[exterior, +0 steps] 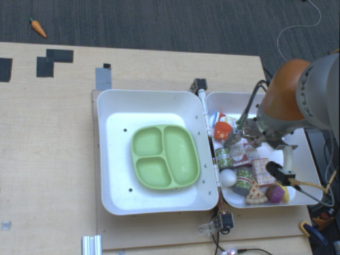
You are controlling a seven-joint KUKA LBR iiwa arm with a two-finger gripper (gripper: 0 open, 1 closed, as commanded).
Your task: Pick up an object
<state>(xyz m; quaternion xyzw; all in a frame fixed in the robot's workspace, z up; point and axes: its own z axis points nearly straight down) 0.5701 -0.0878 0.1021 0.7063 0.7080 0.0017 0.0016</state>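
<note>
The gripper (237,137) hangs over the right bin (305,166) among small toy foods; whether it is open or shut I cannot tell. The white egg (228,177) by the divider looks light, hard, slippery — best pinched across its middle — beside a green compartment plate (165,156)

A thick grey arm (321,92) is showing a glossy orange band (282,92) above the wrist. Below it, a darker grey metal gripper (241,137) is narrowing toward its fingers, with thin black cables (249,102) running alongside it.
</note>
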